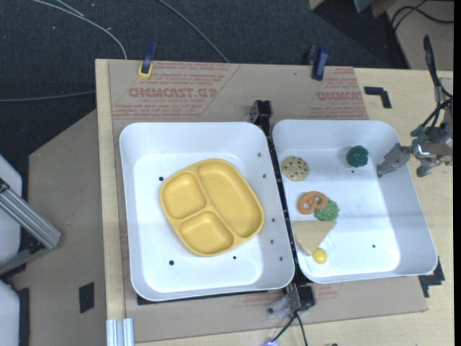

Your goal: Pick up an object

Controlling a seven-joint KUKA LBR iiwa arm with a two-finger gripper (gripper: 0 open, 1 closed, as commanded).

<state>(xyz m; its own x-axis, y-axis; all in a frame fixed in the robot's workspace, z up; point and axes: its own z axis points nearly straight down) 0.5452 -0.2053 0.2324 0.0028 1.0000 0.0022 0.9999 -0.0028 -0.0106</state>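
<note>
1. Nearest the lens, low in the right bin [374,262]: a small yellow ball [320,256] touching the tip of a pale wedge [314,234].
2. Far left: left bin [144,265] bears a yellow divided plate [210,206], three compartments, all bare, set at a slant.
3. Right bin, left half: speckled cookie [294,168] uppermost; below it a pretzel [311,202] touching a green leafy piece [327,211]; then the wedge and ball. These four crowd each other.
4. Right bin, upper right: dark green round piece [357,156], standing alone, well apart from the cluster.
5. Far right: gripper [396,159] over the bin's right rim, reaching in from the right. Whether the fingers are open or shut cannot be told at this size; nothing visible between them.
6. Key relation: the green round piece lies just to the left of the gripper, nearly level with it. Judged the likeliest target. No clear long axis, so approach angle matters little.
7. Surface: smooth white floor, shallow walls. Free floor all round that piece; the right wall is close behind the gripper.
</note>
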